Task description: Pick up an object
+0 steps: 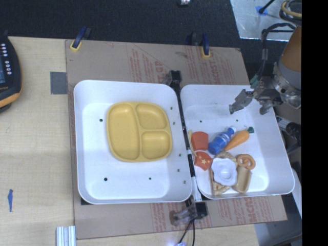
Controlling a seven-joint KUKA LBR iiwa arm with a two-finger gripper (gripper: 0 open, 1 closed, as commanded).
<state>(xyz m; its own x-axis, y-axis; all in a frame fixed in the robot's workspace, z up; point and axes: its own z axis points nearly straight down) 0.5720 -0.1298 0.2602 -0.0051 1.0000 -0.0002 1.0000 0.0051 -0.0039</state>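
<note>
gripper [251,101] open and holding nothing, above right bin's [279,152] far right part; carrot [237,139], blue bottle [221,140], fried egg [224,171], pretzel [246,161] clustered near bin's front edge; yellow tray [138,131] in left bin [87,137]

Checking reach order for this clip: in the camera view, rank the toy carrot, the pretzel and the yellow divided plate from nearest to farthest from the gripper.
Measured from the gripper, at the upper right of the right bin:
1. Toy carrot, just below it in the right bin.
2. Pretzel, lower in the same bin, among the clustered toys.
3. Yellow divided plate, across the divider in the left bin.
</note>
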